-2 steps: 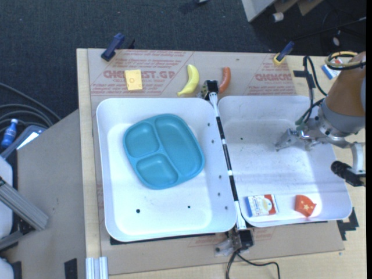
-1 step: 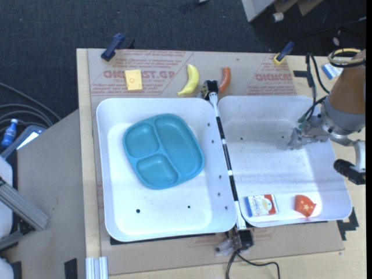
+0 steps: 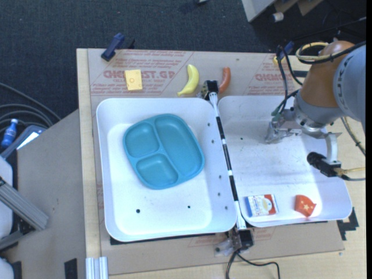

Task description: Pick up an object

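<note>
Glossy teal sectioned tray (image 3: 164, 150), flat printed packet (image 3: 260, 205), metal tool (image 3: 278, 129)

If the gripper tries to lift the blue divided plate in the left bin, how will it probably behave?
The blue divided plate looks like moulded plastic, so probably stiff and light. It lies flat on the left bin, so it should not roll. Its low smooth rim may slip from the gripper.

The desk (image 3: 174, 60) was topped with printed cardboard. Two white bins were set side by side on it, the left bin (image 3: 116, 202) and the right bin (image 3: 250, 115). Along its far edge a yellow tag (image 3: 133, 80), a banana (image 3: 189, 79) and an orange sausage-shaped piece (image 3: 224, 79) were laid.
</note>
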`<state>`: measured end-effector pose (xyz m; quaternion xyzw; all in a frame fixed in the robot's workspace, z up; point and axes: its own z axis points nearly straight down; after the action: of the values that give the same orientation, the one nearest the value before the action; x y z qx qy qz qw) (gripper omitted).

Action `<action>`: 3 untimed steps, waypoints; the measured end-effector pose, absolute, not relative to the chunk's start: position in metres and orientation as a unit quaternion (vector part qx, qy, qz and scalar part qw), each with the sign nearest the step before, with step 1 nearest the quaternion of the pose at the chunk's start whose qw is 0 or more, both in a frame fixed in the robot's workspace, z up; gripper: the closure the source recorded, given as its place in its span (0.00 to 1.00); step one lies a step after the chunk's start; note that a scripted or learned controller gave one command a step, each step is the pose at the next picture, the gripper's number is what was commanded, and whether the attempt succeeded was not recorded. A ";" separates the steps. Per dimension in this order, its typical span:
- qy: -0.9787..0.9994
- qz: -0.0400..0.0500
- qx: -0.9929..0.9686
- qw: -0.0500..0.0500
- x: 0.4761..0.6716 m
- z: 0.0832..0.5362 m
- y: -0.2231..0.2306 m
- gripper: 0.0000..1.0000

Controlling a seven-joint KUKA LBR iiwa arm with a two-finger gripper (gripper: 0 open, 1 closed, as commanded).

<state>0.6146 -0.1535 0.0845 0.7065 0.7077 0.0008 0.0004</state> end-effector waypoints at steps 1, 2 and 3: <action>0.708 0.001 0.707 0.001 0.622 0.116 -0.091 1.00; 0.707 0.000 0.707 0.000 0.622 0.116 -0.091 0.00; 0.707 0.000 0.707 0.001 0.666 0.084 -0.125 0.00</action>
<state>0.6664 -0.1250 0.0845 0.7071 0.7072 0.0000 0.0006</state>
